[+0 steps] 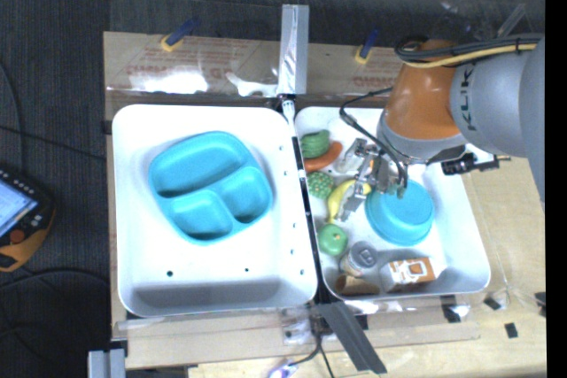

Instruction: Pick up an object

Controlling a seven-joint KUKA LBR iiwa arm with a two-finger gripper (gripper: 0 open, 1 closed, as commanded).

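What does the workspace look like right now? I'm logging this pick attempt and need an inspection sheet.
Surface: two white bins side by side; left bin, right bin.
Job's things: right bin holds a blue bowl, banana, green apple, a can, an orange carton and other small items.
Clutter: blue divided tray in the left bin.
Grippers: gripper low over the right bin, beside the banana and bowl; no held item visible.
Cables: black cable loops by the wrist.
Surroundings: dark carpet; handheld device at left.
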